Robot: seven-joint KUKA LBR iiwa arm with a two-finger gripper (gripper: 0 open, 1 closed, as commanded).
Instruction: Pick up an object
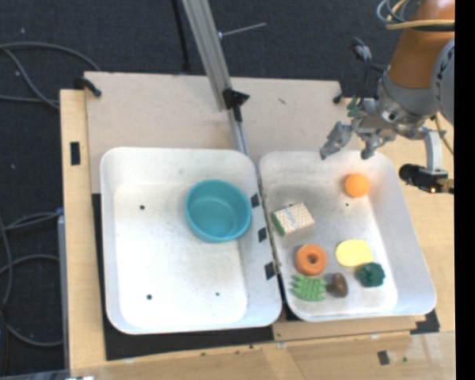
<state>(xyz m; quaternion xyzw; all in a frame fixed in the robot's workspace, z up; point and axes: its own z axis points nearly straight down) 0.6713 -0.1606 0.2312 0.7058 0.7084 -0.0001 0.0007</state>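
Gripper (350,142) poised over the far rim of the right bin (396,204), fingers spread apart, nothing between them. Orange ball (357,184) just below, alone near that far edge with bare floor around. Block (292,218), ring (310,259), yellow piece (354,252) crowded toward the near rim. Blue bowl (218,210) in the left bin (134,244), open floor on all sides.

A slanted aluminium rail (209,42) crosses the tan bench (158,109). Black cables (16,62) trail over the dark carpet (79,14) at left.
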